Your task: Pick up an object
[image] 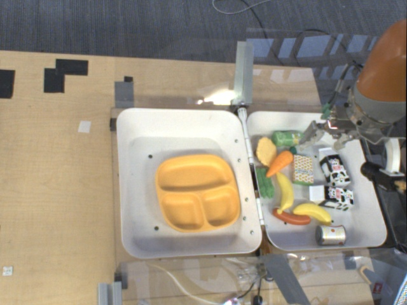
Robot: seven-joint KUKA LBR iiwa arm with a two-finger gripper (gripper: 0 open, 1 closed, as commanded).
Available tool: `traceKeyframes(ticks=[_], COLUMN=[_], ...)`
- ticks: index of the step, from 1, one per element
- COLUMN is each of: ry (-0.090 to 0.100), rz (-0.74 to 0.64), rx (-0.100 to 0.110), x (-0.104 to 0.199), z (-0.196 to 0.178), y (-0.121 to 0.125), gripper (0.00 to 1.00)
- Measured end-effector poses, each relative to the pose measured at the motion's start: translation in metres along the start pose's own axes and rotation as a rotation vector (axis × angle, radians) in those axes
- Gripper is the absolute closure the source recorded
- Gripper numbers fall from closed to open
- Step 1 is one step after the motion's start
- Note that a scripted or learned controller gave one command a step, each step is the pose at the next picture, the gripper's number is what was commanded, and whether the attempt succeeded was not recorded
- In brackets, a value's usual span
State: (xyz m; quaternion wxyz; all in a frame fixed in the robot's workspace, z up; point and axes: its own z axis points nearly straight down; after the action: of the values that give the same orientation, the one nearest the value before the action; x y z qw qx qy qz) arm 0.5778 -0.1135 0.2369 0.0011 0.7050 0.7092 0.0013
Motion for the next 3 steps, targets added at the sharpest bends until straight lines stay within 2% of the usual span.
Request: traceKeyframes(ticks=[1, 2, 3], ry=[-0.002, -0.001, -0.023], rz=[-0.136, -0.313, -0.394], rx=[-0.005, 0.0, -0.037], x=[0.002, -0.044, -0.087], z=[-0.111, 0.039, 0.119], y=[-0.017, -0.038, -0.035], gripper=[0.0, 0.0, 0.0])
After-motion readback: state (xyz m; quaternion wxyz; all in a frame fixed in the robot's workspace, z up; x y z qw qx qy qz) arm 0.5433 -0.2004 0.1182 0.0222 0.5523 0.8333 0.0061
